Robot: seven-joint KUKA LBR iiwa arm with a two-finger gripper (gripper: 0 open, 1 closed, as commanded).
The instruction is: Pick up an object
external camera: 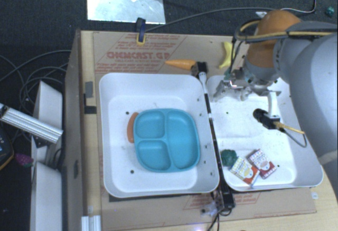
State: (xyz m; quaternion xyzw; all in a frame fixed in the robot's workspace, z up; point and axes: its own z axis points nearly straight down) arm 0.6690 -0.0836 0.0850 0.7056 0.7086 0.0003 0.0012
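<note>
Left bin (pixel 117 172): one orange-red sausage-shaped item (pixel 130 127) lies on the floor, touching the left edge of a blue three-compartment plate (pixel 166 137), which sits flat at the centre of the bin. On the cardboard behind this bin, near its back right corner, an orange carrot-shaped item (pixel 179 64) lies with its tip pointing left. Right bin (pixel 237 132): the loose items are grouped at the front. A small dark green lump (pixel 228 157) is near the front left corner; just beside it to the right lies a white-and-orange packet (pixel 243 169), and touching that is a red-and-white packet (pixel 262 163). A yellow banana-shaped item (pixel 227 55) is at the back of this bin, beside the arm. The gripper (pixel 231 87) is low over the back left part of the right bin, well apart from the front group, with the grey arm (pixel 311 82) entering from the right. Nothing is seen held in it. Whether the gripper is spread or pressed together cannot be determined.
</note>
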